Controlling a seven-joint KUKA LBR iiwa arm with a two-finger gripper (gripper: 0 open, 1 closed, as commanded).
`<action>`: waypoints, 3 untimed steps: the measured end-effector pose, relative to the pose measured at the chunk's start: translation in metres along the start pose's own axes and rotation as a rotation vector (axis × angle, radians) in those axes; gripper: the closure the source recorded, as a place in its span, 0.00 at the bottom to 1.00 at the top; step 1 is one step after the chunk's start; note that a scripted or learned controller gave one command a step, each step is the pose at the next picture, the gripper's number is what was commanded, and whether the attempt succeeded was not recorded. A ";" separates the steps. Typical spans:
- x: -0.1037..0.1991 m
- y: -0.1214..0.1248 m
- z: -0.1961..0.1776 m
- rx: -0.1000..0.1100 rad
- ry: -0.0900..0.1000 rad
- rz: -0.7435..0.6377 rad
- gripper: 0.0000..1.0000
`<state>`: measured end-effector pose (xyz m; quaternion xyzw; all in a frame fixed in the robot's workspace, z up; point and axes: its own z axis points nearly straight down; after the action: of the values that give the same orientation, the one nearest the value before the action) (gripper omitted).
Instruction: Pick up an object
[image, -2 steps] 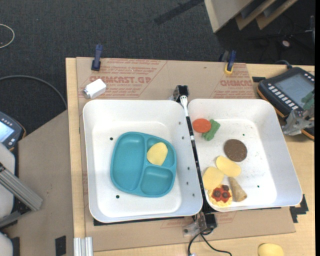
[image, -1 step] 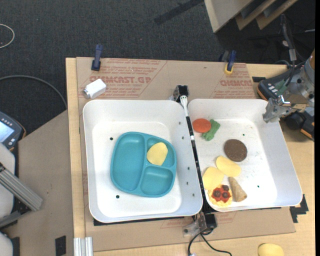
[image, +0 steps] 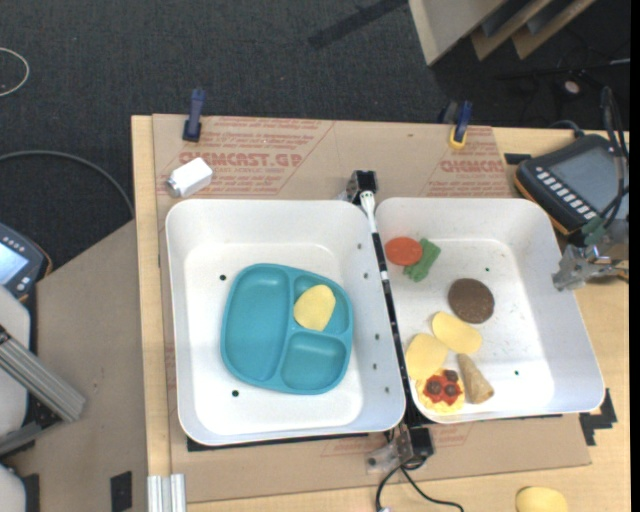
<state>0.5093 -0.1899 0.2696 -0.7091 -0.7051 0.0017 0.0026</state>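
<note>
The left bin (image: 180, 300) holds a teal tray (image: 260, 330) with three compartments; a yellow piece (image: 315, 307) lies in the compartment at the tray's 2 o'clock. All the other loose objects are in the right bin (image: 560, 330). A red piece (image: 404, 250) sits at its 11 o'clock, touching a green piece (image: 424, 260) just to its 3 o'clock. A brown disc (image: 470, 299) lies near the bin's middle. A yellow slice (image: 457, 333) lies just below the disc, at its 7 o'clock, overlapping a second yellow slice (image: 425, 353). At the bin's 7 o'clock corner a red-topped piece (image: 441, 386) touches a tan cone (image: 474, 381). Both bins rest on cardboard (image: 300, 150), with a white block (image: 190, 177) off the left bin's 11 o'clock corner and a black pendant (image: 572, 182) off the right bin's 1 o'clock corner.
</note>
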 end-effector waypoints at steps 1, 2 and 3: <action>-0.037 -0.032 -0.015 -0.005 -0.002 -0.001 1.00; 0.021 0.017 -0.184 -0.029 -0.007 -0.014 1.00; 0.018 -0.033 -0.273 -0.021 -0.006 -0.005 1.00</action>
<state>0.4776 -0.1725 0.5424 -0.7073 -0.7068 -0.0035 -0.0070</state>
